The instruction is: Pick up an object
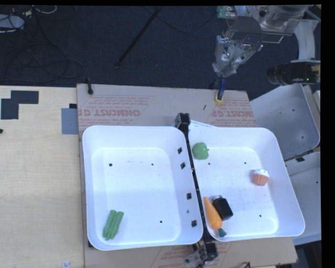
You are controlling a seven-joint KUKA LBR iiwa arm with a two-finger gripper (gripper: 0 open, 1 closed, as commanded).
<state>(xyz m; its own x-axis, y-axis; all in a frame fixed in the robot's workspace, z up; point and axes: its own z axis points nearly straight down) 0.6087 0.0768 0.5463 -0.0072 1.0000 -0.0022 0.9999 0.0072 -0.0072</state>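
Grey-silver metal arm (pixel 275 15) up top, rounded casing with a shiny, slightly bluish sheen. Below that a flat boxy plate, then the gripper (pixel 226 65) — pale grey, kinda cluttered with small brackets and thin wires hanging off it. Bit of blue showing low down near the tips. Too blurry to make out screws or any markings — just bare metal overall.

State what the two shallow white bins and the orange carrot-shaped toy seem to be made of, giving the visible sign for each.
Two shallow white bins: probably moulded plastic, smooth and slightly glossy, judging by the rounded corners and even white surface. Orange carrot-shaped toy in the right bin: likely plastic or rubber, going by its flat uniform colour and green tip; the view is too small to tell which.
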